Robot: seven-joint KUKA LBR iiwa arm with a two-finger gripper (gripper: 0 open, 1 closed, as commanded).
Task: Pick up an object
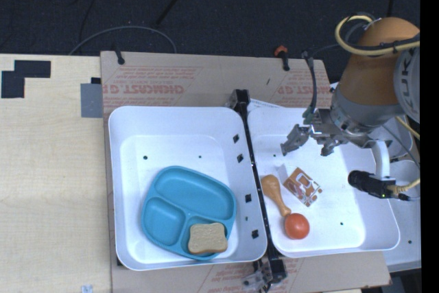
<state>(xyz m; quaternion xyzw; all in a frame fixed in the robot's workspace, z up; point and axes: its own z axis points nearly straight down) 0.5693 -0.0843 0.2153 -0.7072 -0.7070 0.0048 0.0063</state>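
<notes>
two white bins (pixel 130 147) sit side by side. above the patterned block (pixel 302 186), the gripper (pixel 312 141) hangs with fingers spread.

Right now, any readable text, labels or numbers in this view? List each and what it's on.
"CHEMCAST GP": red print, upside down, on the cardboard sheet behind the left bin; repeated upper right and along the front edge, partly hidden.
"KU": partial dark lettering on the arm, cut by the frame edge.
Small patterned box in the right bin: print too small to read.

Even overhead light, soft shadows, slightly grainy
</notes>
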